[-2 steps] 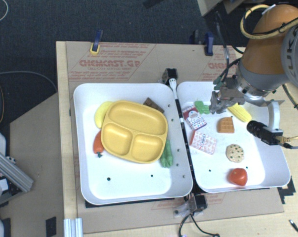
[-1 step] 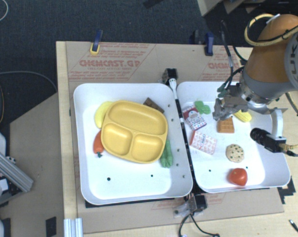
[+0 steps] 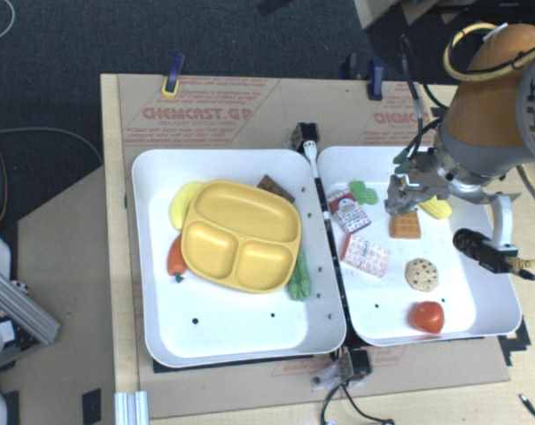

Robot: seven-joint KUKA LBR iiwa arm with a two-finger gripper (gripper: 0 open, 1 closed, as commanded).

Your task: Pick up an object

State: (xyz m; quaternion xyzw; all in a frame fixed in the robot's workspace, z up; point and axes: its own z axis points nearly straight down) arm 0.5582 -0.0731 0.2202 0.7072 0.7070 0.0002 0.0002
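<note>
My gripper (image 3: pixel 407 200) hangs over the far part of the right bin (image 3: pixel 493 312), at the end of the grey arm with the orange band. Just below it in the view lies an orange square cracker (image 3: pixel 407 227); whether they touch is unclear. A yellow piece (image 3: pixel 439 208) sits right beside the gripper. Also in this bin are a green piece (image 3: pixel 363 192), a red-and-white packet (image 3: pixel 345 212), a pink-dotted packet (image 3: pixel 366 255), a round cookie (image 3: pixel 422 274) and a red tomato (image 3: pixel 427 316).
The left bin (image 3: pixel 161 308) holds a yellow divided plate (image 3: pixel 241 235) lying over a yellow piece (image 3: pixel 183 202), a red-orange pepper (image 3: pixel 176 258), a green vegetable (image 3: pixel 299 279) and a brown item (image 3: pixel 275 187). A black cable connector (image 3: pixel 480 249) hangs by the right bin's right side.
</note>
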